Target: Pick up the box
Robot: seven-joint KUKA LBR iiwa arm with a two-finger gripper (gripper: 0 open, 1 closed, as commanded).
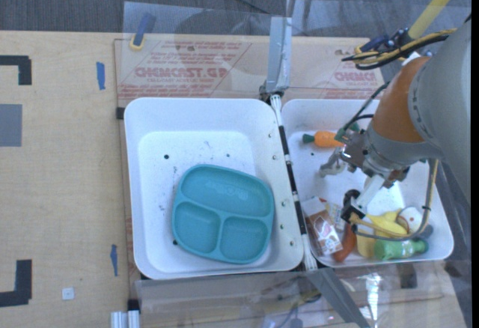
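A small brown and red box [325, 231] lies flat near the front left corner of the right bin [299, 169]. My gripper [334, 163] hangs over the middle of that bin, behind the box and apart from it. It is just in front of an orange carrot-shaped toy [325, 139]. Nothing shows between its fingertips.
A yellow banana [388, 224], a green piece [397, 248] and a white piece [410, 217] crowd the right bin's front right corner. A teal divided plate [222, 212] lies in the left bin [150, 169]. A clear wall stands behind both bins.
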